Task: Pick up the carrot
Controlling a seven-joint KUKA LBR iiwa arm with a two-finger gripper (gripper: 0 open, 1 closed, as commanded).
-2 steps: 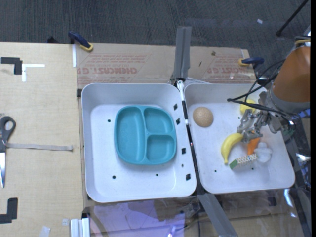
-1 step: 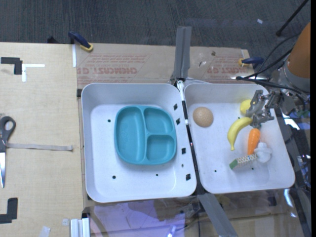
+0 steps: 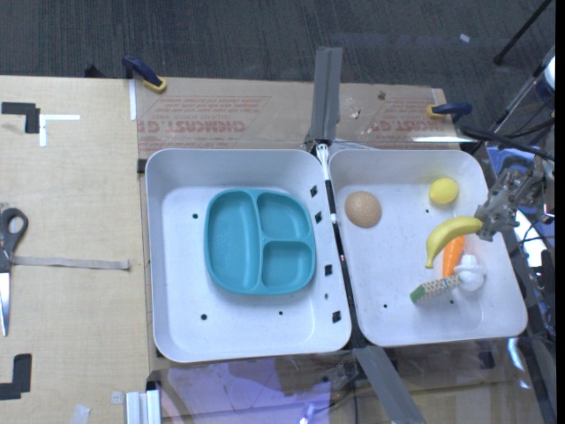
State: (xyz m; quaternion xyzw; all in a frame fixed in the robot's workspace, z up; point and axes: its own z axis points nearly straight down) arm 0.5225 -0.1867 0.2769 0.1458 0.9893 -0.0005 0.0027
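Note:
The carrot point(image 3: 452, 255) is a short orange piece lying in the right bin point(image 3: 388, 307), near its right wall. A yellow banana point(image 3: 448, 234) lies across the carrot's upper end, and a white object point(image 3: 470, 273) touches its lower right side. My gripper point(image 3: 496, 208) hangs over the right rim of that bin, just up and to the right of the banana's tip and a short way from the carrot. Nothing shows in its hold.
In the right bin there are also a brown egg point(image 3: 362, 208), a yellow lemon point(image 3: 443, 191) and a green and tan piece point(image 3: 434, 291). A teal divided plate point(image 3: 260, 240) sits in the left bin point(image 3: 177, 272). Scissors point(image 3: 9, 254) lie on the bench at far left.

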